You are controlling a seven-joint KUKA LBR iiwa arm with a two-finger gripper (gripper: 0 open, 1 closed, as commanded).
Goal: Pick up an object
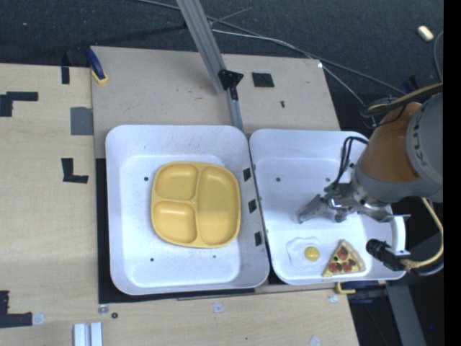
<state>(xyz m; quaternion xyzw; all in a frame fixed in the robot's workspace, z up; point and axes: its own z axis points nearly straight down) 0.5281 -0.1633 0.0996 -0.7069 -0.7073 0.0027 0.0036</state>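
Over on the right side of the bench, the grey arm with its orange band [389,150] leans in above the right-hand shallow white bin [288,157]. Its two-finger gripper [311,211] hangs low over the middle of that bin, with the metal fingers [310,209] pointing toward the left bin and a little toward the near edge. The jaws look slightly parted, and nothing sits between them; bare white bin floor shows around the tips.

Near the front wall of the same bin lie two toy foods. A flat plastic fried egg with a round yellow yolk [307,252] rests just below the fingertips, apart from them. Just beside it on the right is a small triangular toy pizza slice with red toppings and a tan crust [343,259]. The slice's long axis runs at a slant: its narrow tip points up and away from the front wall, toward the gripper's wrist, while the wide crust end sits down against the front of the bin. Egg and slice are very close, though I cannot tell whether they touch.

The left-hand shallow white bin [130,193] holds a yellow plastic divided plate with three compartments [195,204], lying flat near its centre, its longer side running roughly left to right, well apart from the gripper.
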